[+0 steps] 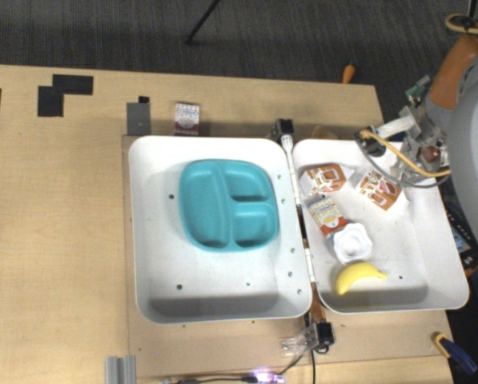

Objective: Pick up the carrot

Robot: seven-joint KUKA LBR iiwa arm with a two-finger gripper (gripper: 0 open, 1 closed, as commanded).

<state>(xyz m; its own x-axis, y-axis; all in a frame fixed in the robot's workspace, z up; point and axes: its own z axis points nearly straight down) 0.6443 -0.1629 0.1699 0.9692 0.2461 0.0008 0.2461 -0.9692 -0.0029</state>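
My gripper hangs over the far right corner of the right bin, with cables looped around it. It is just above and to the right of an orange-and-white packet. The arm's grey body and orange band rise behind it at the right edge. A small orange object lies on the bench beyond the bins; I cannot tell what it is.
The right bin also holds a second orange-and-white packet, a red-and-white pouch, a white lump and a yellow banana. A teal divided plate lies in the left bin.
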